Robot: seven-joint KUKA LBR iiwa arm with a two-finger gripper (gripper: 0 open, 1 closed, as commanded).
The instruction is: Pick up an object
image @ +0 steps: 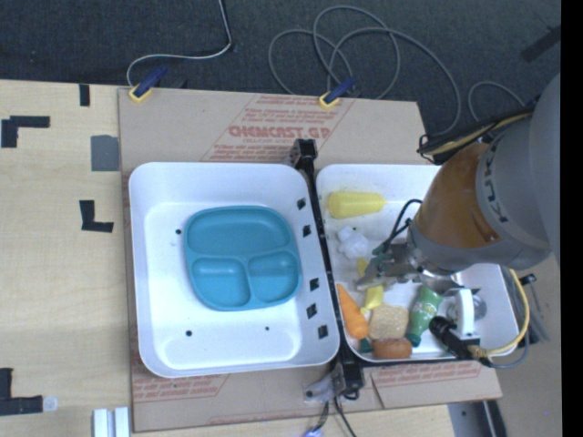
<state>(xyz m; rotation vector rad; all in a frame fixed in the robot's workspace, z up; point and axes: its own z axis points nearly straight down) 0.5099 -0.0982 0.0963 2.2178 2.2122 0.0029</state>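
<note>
White plastic makes up both bins on the bench, and the camera view looks down on them at a slant. The left bin (150, 271) carries a blue divided tray (241, 255) lying flat near its middle. The right bin (401, 176) holds the clutter of small things that the task could draw from: a yellow banana-like piece (355, 203) near the far wall, an orange carrot (351, 309) against the divider side, a tan rough block (387, 320) just beside it, a reddish-brown lump (392, 347) at the near wall, and a green bottle (421, 312) leaning beside the tan block.

The arm (469, 203) reaches in from the right, and its gripper (387, 269) sits low over the middle of the right bin, just above the carrot and the tan block. Whether anything is caught there cannot be made out; the end of the tool is dark and partly hidden by the wrist. By my judgement the pick is not yet shown as done: every object named lies on the bin floor, none lifted.

Crowding is the main obstacle. The carrot, tan block, bottle and reddish lump lie touching or nearly so, and a small white crumpled piece (351, 241) lies near the gripper, so a grasp could well nudge a neighbour.
</note>
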